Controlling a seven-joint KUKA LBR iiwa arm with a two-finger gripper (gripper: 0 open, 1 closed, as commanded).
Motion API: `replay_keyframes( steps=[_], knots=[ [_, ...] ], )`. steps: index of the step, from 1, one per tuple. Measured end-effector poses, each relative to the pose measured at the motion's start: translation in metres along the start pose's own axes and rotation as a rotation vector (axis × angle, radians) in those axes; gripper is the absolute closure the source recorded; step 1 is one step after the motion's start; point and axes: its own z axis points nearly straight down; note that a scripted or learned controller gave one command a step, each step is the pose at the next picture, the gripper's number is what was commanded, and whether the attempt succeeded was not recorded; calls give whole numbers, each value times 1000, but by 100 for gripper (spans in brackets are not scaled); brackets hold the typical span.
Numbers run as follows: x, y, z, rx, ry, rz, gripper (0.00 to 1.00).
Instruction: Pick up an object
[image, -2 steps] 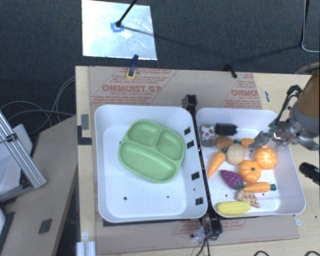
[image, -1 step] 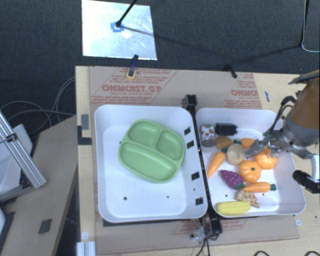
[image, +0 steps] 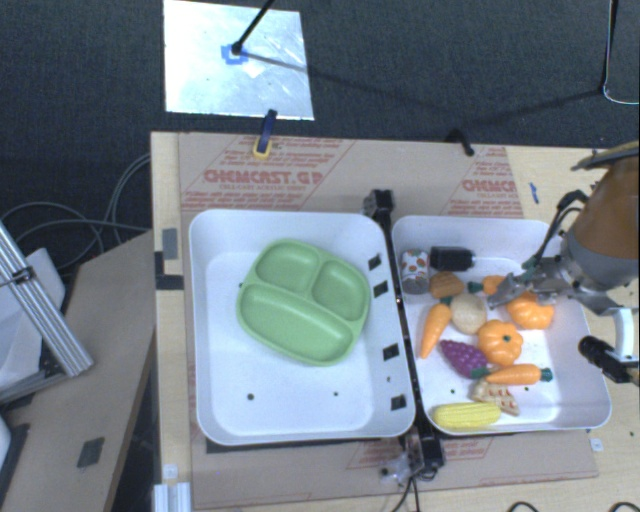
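Orange plastic food is crowding the right bin (image: 575, 405), and this heap is supplying the candidates for the pick. The gripper (image: 512, 287) is reaching in from the right at the far-right part of the heap, just beside a small orange fruit (image: 532, 313) and a short orange piece (image: 493, 285). Whether the pincer is released or clenched cannot be told, since its tip is merging with the clutter, and nothing is visibly sitting in it. Judging by the position, the small orange fruit is looking like the nearest target, though that is a guess.

Going outward, a pumpkin (image: 499, 340) is lying just nearer, touching a pale round piece (image: 468, 313) on its left. A carrot (image: 434, 325) is slanting along the bin's left side, with purple grapes (image: 461, 356) beside its near end. A second carrot (image: 517, 376) is lying flat near the front, and a corn cob (image: 464, 415) is resting against the near wall. At the far-left corner a small can (image: 414, 270) is standing beside a black object (image: 451, 258). The toys are touching one another, so a descent could be nudging neighbours.

The left bin (image: 215, 400) is holding a green divided plate (image: 303, 300), tilted slightly and well apart from the toys. The two bins are sitting side by side on a cardboard sheet (image: 330, 170), probably so that either one can be reached by the arm (image: 605, 235).
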Motion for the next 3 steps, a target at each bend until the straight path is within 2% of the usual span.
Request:
replay_keyframes(
  steps=[1, 2, 3],
  knots=[
    [1, -2, -7, 8, 4, 2, 100],
    [7, -3, -66, 29, 13, 0, 100],
    [6, 0, -105, 30, 13, -1, 100]
  ],
)
